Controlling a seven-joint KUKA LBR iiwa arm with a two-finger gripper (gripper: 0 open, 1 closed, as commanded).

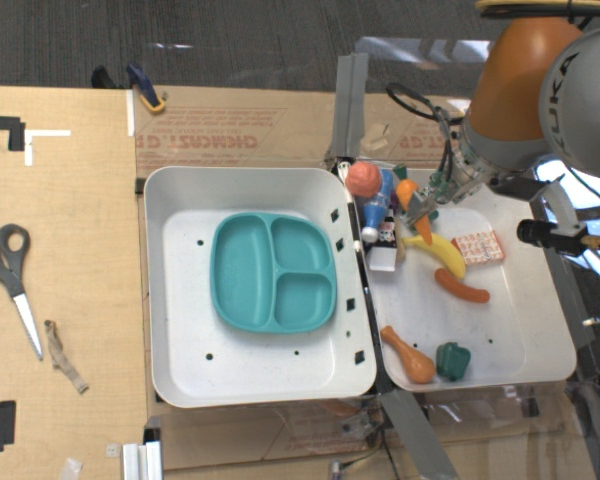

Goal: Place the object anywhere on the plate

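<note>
Two white bins sit side by side: left bin (170,298) holding a teal divided plate (274,272), right bin (530,338) holding toy foods. Arm (540,78) reaches in from the right; its gripper (422,211) hangs low over the banana (438,251), the likely object, in the right bin's upper left. Finger state cannot be told. Banana: probably light, rigid, smooth plastic; best taken across its curved middle. Smaller neighbours: sausage (462,287), green pepper (453,360), drumstick (408,357).

Scissors (10,278) on the bench's left; blue clip (145,86) — farther back.
</note>
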